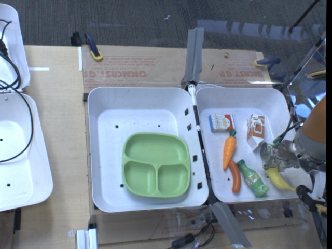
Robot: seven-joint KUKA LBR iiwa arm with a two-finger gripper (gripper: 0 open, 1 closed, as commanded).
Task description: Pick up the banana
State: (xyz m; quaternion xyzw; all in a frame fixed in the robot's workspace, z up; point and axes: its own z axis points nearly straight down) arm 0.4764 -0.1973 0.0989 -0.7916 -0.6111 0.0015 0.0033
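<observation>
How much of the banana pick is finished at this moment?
Done: the arm's gripper is inside the right white bin, right above the yellow banana. In hand: closing in on it. Left: gripping and lifting, because the banana lies on the bin floor beside the green bottle.

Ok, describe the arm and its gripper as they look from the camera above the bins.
At the view's right edge, the arm shows an orange band over a grey body. Its gripper is a cluster of silvery metal and dark parts, with a small green spot and thin black cables running up and to the right. A black fitting sits lower on the arm.
</observation>
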